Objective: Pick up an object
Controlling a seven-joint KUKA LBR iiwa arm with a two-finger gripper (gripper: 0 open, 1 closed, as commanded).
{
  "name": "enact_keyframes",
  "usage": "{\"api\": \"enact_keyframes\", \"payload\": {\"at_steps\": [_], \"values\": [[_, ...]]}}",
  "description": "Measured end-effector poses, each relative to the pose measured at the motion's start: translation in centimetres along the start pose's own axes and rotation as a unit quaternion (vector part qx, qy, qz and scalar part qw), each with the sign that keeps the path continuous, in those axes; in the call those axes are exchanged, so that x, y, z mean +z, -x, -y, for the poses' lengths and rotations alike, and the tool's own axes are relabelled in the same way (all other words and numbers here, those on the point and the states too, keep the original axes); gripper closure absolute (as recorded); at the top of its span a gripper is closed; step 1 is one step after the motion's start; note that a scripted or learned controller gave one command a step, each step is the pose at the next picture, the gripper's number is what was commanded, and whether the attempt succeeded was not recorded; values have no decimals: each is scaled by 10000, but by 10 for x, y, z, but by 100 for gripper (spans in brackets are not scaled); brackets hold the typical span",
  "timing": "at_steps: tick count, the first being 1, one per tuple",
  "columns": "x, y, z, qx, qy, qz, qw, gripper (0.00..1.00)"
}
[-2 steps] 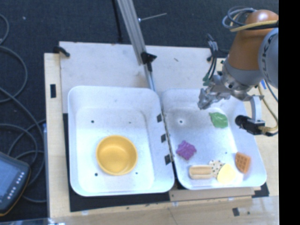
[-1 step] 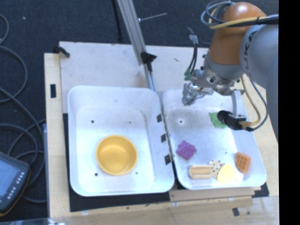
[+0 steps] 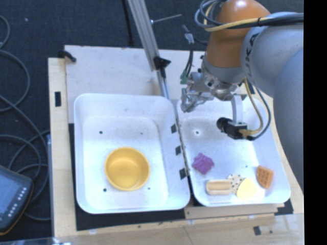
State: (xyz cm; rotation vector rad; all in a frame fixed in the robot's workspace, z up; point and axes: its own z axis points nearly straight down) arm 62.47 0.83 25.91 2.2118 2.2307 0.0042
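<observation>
My gripper (image 3: 188, 102) hangs over the back left corner of the right bin (image 3: 214, 126), near the divide between the two bins. Nothing shows between its fingers. In the front part of that bin lie a purple knobbly piece (image 3: 203, 163), a tan bun-shaped piece (image 3: 218, 187), a pale yellow round piece (image 3: 247, 189), a small spotted white piece (image 3: 235, 179) and an orange waffle-like piece (image 3: 264, 176). All of these sit well in front of the gripper. A yellow bowl (image 3: 127, 168) stands upright in the left bin (image 3: 97, 121).
A slanted metal rail (image 3: 148, 40) rises behind the bins, just left of the gripper. A black cable fitting (image 3: 231, 127) hangs off the arm above the right bin. Cables lie on the dark floor at left, by a tablet (image 3: 13, 198).
</observation>
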Motion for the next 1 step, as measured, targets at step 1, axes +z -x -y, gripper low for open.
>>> {"api": "enact_keyframes", "payload": {"at_steps": [1], "values": [[7,-45,1,9,-15,7,10000,100]]}}
